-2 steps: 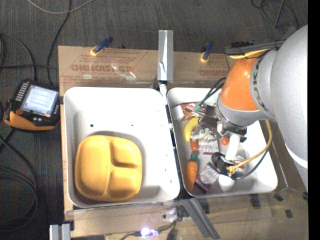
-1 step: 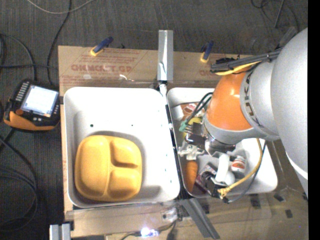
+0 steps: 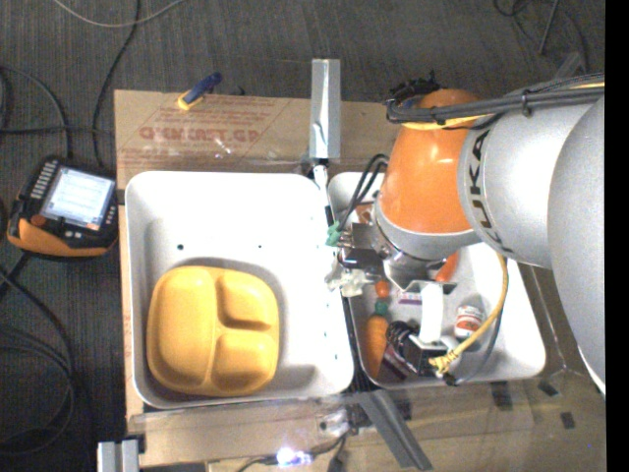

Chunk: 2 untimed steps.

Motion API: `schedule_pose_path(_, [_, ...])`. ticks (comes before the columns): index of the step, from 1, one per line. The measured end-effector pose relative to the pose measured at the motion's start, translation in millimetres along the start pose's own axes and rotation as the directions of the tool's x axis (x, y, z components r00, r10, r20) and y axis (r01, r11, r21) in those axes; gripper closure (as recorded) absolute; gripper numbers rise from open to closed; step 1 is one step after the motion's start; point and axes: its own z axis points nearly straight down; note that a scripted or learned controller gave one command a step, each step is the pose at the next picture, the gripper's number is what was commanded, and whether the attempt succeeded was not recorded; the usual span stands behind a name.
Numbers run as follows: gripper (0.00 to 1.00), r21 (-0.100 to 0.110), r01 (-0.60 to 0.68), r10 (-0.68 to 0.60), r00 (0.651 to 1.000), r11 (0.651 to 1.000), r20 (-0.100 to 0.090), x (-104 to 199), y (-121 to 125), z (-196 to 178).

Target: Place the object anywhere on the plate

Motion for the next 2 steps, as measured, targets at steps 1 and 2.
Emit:
schedule_pose_path(1, [1.00, -0.002, -0.007, 0.007, 1.000, 1.000, 0.002, -102.5, 12.5, -38.3])
schedule_pose_path(2, [1.00, -0.001, 0.052, -0.052, 0.999, 0.999, 0.001, -75.3, 9.6, -16.6])
